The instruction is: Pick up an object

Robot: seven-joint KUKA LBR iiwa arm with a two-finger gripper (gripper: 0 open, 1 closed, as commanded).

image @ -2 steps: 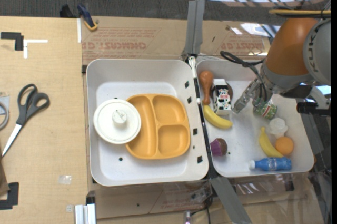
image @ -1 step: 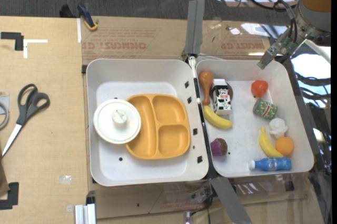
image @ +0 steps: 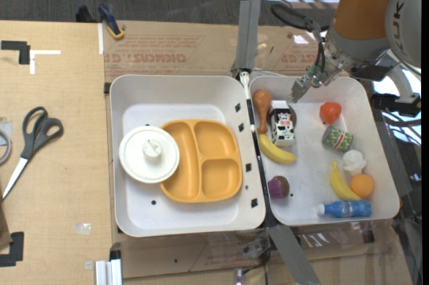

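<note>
While pincer (image: 303,84) hangs, state unclear, right bin (image: 375,143) holds two bananas (image: 276,150), one bottle (image: 344,209)

Left bin (image: 127,210): I log a divided tray (image: 201,166), a round lid (image: 149,153) on its left edge. Right bin (image: 301,213): toy food scattered, a bottle (image: 345,209) at the front. Scissors (image: 30,139) lie far left.

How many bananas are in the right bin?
2: one banana near the bin's left wall, below the cow-print box; the other banana lower right, beside the orange. None seem hidden.
</note>
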